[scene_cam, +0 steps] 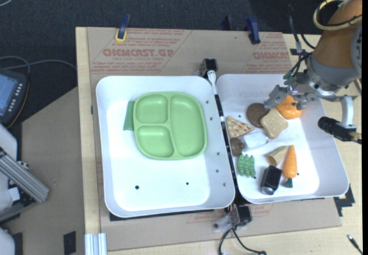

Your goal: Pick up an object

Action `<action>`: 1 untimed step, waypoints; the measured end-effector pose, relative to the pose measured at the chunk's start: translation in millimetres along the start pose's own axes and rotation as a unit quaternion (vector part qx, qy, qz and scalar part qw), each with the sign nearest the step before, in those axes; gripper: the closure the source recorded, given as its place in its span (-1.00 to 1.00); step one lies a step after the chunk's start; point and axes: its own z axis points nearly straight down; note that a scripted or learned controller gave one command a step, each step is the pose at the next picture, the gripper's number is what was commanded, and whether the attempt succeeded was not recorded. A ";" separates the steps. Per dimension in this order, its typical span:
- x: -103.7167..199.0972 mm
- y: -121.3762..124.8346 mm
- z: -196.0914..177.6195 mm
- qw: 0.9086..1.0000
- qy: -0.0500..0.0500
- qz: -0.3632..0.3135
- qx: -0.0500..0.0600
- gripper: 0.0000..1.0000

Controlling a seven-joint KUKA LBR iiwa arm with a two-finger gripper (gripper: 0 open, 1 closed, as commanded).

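You've got the end effector (289,99) down inside the right shallow white bin (328,182), near its far edge, with the grey and orange arm (339,41) leaning in from the right. Right under it sits a rounded orange toy fruit (289,110), and that looks like your target: the metal linkage straddles its top, which is why the arm is so steeply pitched over that corner. You can't read from this angle whether the end effector is spread or pressed together, or whether the fruit is pinched at all, so treat the grasp as unproven.

Look how crowded it is just beside the fruit. A tan, square bread-like block (273,124) touches it on the near side, and a flat brown disc (256,114) lies just left of that. That crowding is your risk: a closing grip could nudge the bread instead of seating on the fruit.

The rest is scattered toward you: a waffle-patterned wedge (237,127), a green ridged toy (246,165), an orange carrot-shaped piece (291,161) and a black cylinder (271,180).

The left white bin (115,150) carries a pale green divided plate (170,124), well apart from the action. Both bins rest on the cardboard-topped desk (92,58).
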 end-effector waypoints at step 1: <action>7.6 -2.9 46.1 1.000 0.000 0.000 0.000 -1.00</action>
